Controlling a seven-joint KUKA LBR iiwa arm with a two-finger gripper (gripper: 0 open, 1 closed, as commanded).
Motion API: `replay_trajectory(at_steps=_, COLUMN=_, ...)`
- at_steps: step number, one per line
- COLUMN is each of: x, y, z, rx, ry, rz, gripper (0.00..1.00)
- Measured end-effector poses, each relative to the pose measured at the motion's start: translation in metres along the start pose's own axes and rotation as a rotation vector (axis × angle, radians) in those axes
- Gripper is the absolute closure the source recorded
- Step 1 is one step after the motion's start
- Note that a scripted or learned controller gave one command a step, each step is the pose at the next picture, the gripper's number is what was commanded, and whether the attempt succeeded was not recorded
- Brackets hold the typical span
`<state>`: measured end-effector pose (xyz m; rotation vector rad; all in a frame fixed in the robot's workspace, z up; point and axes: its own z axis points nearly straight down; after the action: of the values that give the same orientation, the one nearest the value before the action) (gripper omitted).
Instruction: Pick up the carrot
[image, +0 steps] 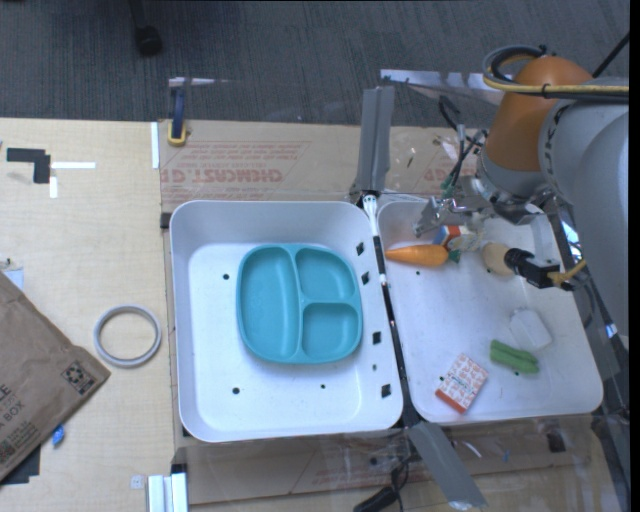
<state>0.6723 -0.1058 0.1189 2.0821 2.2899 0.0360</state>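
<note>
The orange carrot (418, 255) lies on its side at the back left of the right bin (560, 400), close to the divider between the bins. Its thick end points right. My gripper (448, 226) hangs just above and behind that thick end, at the bin's back wall. The grey arm with its orange band (525, 120) comes down from the upper right. Cables and metal parts crowd the gripper tip, and nothing can be seen held in it.
In the right bin lie a beige object (495, 258), a clear plastic piece (528, 327), a green item (514, 357) and a small red-and-white packet (462, 382). A teal divided plate (300, 303) sits in the left bin (195, 400). On the bench, a tape ring (127, 334) rests at left.
</note>
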Motion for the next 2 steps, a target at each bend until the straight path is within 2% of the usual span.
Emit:
replay_trajectory(at_steps=1, x=-0.003, y=0.004, z=-0.016, rx=-0.014, ry=-0.009, rz=-0.002, gripper=1.00)
replay_trajectory(at_steps=2, x=-0.021, y=-0.008, z=-0.151, rx=0.046, ry=0.021, rz=-0.185, gripper=1.00)
